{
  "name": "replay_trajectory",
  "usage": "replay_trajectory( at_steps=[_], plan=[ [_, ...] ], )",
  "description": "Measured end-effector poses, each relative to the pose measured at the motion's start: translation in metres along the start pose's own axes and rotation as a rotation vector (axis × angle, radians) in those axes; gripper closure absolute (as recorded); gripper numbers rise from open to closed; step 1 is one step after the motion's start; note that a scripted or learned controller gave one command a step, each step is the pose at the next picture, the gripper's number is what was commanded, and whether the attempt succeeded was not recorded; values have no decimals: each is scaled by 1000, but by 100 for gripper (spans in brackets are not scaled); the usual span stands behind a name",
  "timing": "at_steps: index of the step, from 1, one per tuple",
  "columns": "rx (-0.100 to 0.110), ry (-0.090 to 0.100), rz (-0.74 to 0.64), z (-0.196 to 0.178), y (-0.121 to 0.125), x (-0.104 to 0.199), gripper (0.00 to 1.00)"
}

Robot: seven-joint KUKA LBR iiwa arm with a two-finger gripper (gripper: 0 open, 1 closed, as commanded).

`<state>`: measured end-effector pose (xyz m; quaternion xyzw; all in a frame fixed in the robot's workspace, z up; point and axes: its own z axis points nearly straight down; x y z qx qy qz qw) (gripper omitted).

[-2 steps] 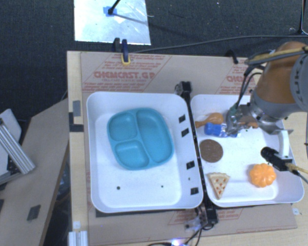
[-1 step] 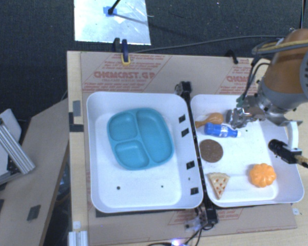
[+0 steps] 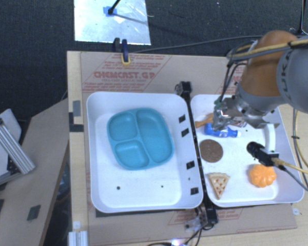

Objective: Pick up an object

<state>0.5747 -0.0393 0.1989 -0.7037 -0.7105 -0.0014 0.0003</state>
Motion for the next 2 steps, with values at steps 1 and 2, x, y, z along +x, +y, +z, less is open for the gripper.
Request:
replay_trajectory(
  at_steps=[1, 2],
  plan=[
    [-1, 0, 0, -12, -2, 46, 100],
    [1, 0, -1, -7, -2, 106, 100]
  ],
)
